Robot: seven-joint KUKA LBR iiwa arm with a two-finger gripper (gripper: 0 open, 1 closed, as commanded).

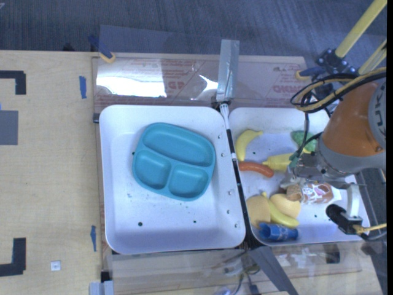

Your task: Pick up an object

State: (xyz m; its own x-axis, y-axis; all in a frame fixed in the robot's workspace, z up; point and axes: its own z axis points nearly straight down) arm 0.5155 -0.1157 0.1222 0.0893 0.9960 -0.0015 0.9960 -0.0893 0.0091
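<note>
**Arm low over the crowded right bin**

Nearest me, a blue object (277, 232) lies at the right bin's (310, 235) front edge, with yellow toy pieces (276, 209) just behind. My pincer (301, 177) hangs above a brown-and-white item (310, 193); I cannot tell whether it grips. Farther back lie an orange-red piece (255, 168) and a banana (245, 143). The left bin (116, 165) holds a blue divided plate (174, 160).
</note>
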